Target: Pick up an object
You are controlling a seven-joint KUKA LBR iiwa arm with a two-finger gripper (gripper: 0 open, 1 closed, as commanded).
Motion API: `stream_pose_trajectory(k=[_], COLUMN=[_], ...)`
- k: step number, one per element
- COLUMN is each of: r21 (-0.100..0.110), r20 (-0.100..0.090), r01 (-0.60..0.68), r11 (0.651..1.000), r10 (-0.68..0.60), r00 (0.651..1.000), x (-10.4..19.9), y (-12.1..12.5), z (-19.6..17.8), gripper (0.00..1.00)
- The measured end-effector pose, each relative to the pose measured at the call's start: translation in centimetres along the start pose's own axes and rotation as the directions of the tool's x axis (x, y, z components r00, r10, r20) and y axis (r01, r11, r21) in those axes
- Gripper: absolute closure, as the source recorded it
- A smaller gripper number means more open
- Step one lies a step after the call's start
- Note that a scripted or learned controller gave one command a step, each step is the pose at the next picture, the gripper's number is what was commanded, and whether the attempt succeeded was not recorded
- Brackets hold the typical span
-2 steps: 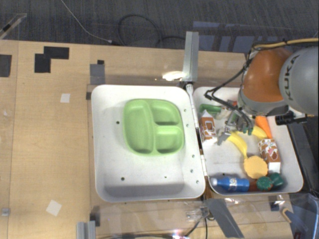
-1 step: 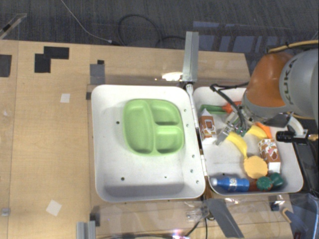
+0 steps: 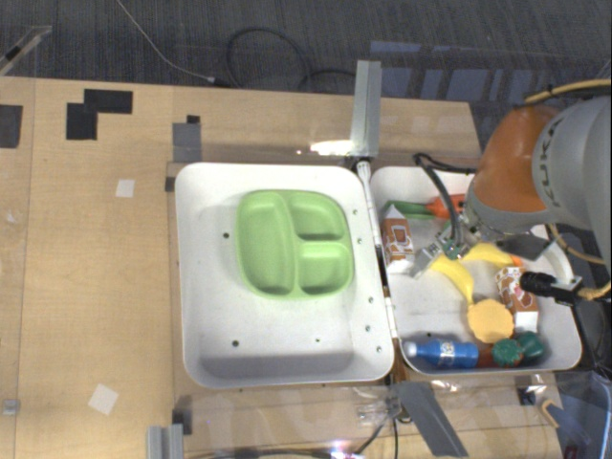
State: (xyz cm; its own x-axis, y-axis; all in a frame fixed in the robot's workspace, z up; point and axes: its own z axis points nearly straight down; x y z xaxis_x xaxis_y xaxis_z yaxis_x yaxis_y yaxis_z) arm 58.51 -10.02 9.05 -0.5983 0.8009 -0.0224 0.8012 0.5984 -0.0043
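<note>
The right white bin (image 3: pixel 421 318) holds several small objects. Among them a yellow banana (image 3: pixel 459 275) lies in the middle and a brown snack packet (image 3: pixel 396 239) sits by the left wall. An orange and green carrot-like piece (image 3: pixel 423 207) lies at the back. My gripper (image 3: pixel 443 250) hangs low over the bin's middle, right at the banana's upper end, between the packet and the banana. The grey arm with its orange band (image 3: pixel 512 175) covers the bin's back right part. Nothing shows lifted off the bin floor.
A blue bottle (image 3: pixel 442 353) lies along the right bin's front wall, beside dark green pieces (image 3: pixel 521 350). A yellow round object (image 3: pixel 491 320) and a small printed packet (image 3: pixel 512 288) sit at the right. The left bin (image 3: pixel 210 338) holds a green divided plate (image 3: pixel 292 242).
</note>
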Motion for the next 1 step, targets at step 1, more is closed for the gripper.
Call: stream_pose_trajectory(k=[1], r21=[-0.011], r20=[-0.002], r01=[0.009], r11=[1.0], r10=[-0.009], r00=[1.0], x=[0.28], y=[0.62], z=[-1.19], gripper=[1.0])
